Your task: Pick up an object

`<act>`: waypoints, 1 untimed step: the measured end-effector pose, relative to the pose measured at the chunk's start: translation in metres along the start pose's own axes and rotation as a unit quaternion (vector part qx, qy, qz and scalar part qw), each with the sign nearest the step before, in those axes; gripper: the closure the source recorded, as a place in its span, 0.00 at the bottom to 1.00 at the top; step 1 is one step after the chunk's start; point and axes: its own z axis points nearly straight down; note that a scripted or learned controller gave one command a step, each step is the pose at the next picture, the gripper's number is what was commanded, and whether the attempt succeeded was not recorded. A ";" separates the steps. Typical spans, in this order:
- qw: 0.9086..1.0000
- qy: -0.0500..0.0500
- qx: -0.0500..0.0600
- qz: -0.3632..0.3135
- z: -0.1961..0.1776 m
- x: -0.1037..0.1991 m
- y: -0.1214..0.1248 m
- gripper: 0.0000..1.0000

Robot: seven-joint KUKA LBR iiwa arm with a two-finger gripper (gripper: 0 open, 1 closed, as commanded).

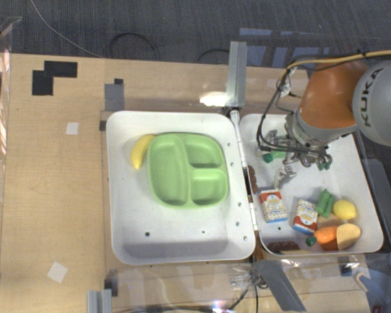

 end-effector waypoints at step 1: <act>0.998 -0.002 0.002 0.058 -0.003 0.073 -0.001 0.00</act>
